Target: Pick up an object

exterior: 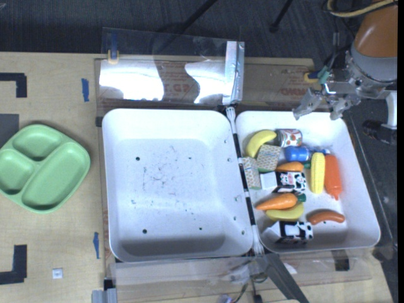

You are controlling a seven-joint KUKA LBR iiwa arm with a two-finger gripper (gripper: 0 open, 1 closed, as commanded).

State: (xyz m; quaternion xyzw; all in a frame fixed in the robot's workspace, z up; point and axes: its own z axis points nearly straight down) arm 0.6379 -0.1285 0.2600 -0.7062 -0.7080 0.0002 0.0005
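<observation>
Nearest the camera, at the bottom edge of the right bin [363,232], a black-and-white toy cow [295,230] lies against the front wall. Just behind it sit an orange toy sausage [325,216], a yellow banana [285,213] and an orange carrot [276,202], the carrot resting across the banana's upper side. A second black-and-white cow-patterned piece [291,181] lies further up, touching a small white carton [268,180] and a pale green packet [250,172] that leans on the divider between the bins. To the right, a yellow corn cob [318,171] stands lengthwise just beside a long orange toy [332,175]. Behind these are a blue item [295,154], a beige netted pouch [269,156], a larger banana [259,141] and a small can with a red-and-white label [290,136].

The left bin [170,182] shows its scuffed white floor, and a green divided plate [43,167] sits on the bench well to its left.

Farthest back, the gripper [322,108] hangs over the right bin's far right corner, above the rim and apart from every toy. Its two fingers are spread apart with nothing between them. The orange band [377,33] of the arm rises behind it, and a clear plastic sheet [170,71] stands behind the left bin.
</observation>
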